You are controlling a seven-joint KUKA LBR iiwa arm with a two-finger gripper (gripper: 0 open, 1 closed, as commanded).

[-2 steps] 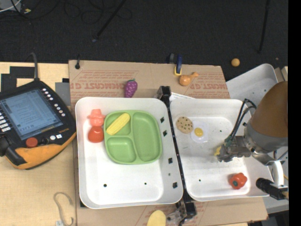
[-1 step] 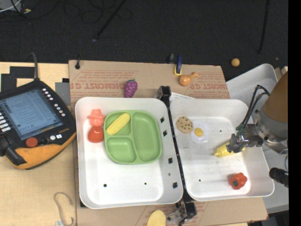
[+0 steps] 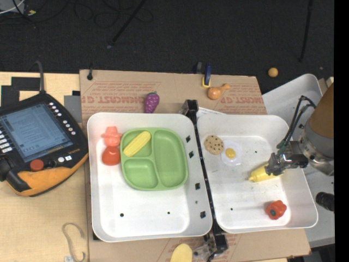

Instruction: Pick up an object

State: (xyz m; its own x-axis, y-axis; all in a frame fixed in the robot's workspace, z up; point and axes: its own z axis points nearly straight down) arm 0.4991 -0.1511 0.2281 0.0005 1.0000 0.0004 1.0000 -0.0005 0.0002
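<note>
Arm in from right, gripper [image 3: 276,165] low w/ yellow bottle [image 3: 260,174] at tips.

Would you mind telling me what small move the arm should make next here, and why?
Probably lower the claw slightly onto the yellow toy in the right bin. The claw sits right at the toy's end, and the cookie and red toy lie farther off.

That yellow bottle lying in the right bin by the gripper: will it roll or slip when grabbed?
The yellow bottle lies on its side and looks rounded, so it may roll on the smooth right bin. Its tapered shape may slip from the gripper. Probably light plastic.
</note>
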